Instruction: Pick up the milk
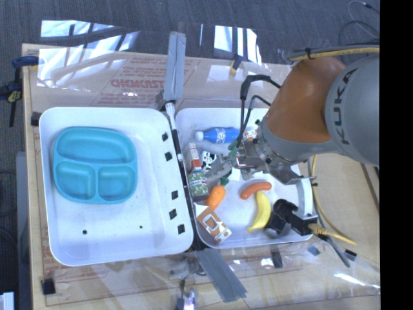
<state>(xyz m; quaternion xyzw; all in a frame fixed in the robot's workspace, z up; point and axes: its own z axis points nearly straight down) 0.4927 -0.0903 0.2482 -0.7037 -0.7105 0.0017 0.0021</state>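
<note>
The milk (208, 161), a small carton with black cow patches, lies in the right bin (240, 237) near its left wall, between a blue bottle (218, 135) above and a carrot (216, 196) below. The gripper (227, 165) reaches in from the right, its tip just beside the milk and seemingly touching it. Whether it grips anything cannot be told. A blue tray (94, 164) sits in the left bin (151, 231).

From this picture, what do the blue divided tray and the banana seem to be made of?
The blue divided tray looks like moulded plastic, matte: one even colour, rounded compartment edges, a soft sheen. The banana is probably a plastic toy, since its yellow is very uniform and smooth, but this view cannot exclude a real fruit.
</note>
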